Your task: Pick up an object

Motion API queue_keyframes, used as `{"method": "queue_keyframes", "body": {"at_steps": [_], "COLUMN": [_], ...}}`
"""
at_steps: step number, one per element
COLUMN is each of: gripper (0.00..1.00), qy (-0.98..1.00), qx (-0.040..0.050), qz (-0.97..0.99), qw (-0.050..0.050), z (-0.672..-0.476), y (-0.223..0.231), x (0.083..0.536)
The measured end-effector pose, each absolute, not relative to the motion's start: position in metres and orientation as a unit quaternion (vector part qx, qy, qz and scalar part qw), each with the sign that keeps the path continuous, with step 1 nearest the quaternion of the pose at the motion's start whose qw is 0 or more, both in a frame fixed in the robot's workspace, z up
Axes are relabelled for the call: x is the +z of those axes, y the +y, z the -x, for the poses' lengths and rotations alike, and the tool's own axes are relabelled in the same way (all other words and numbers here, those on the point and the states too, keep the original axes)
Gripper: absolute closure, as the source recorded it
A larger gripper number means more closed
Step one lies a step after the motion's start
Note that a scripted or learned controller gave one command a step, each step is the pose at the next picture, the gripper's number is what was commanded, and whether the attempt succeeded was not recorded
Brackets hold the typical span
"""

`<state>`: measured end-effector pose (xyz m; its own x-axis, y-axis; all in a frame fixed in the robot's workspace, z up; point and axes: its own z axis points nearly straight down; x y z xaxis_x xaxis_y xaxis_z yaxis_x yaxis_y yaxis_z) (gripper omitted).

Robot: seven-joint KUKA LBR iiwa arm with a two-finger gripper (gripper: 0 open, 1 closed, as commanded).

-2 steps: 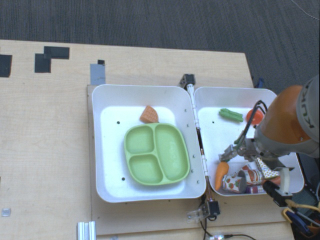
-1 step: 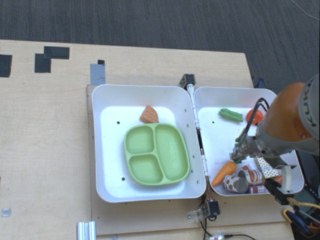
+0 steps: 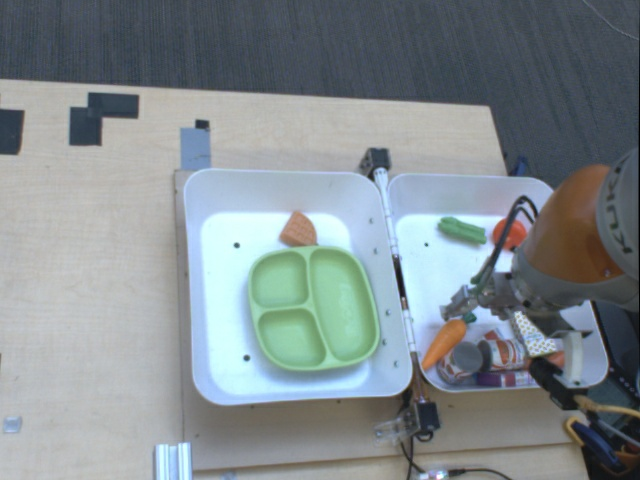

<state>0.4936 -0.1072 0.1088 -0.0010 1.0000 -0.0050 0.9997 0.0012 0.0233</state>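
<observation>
From my seat the gripper (image 3: 462, 308) hangs right above the toy carrot (image 3: 443, 344) at 7 o'clock in the right bin (image 3: 420, 230), fingers spread and holding nothing; it's probably light, slick plastic, so I'd pinch mid-body.
</observation>
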Motion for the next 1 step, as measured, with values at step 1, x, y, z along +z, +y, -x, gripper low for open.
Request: {"method": "queue_keyframes", "body": {"at_steps": [1], "gripper": [1.00], "qy": [0.708], "qx": [0.0079], "qz": [-0.706], "qw": [0.011], "z": [-0.4951], "y": [-0.1065], "x": [0.1192]}}
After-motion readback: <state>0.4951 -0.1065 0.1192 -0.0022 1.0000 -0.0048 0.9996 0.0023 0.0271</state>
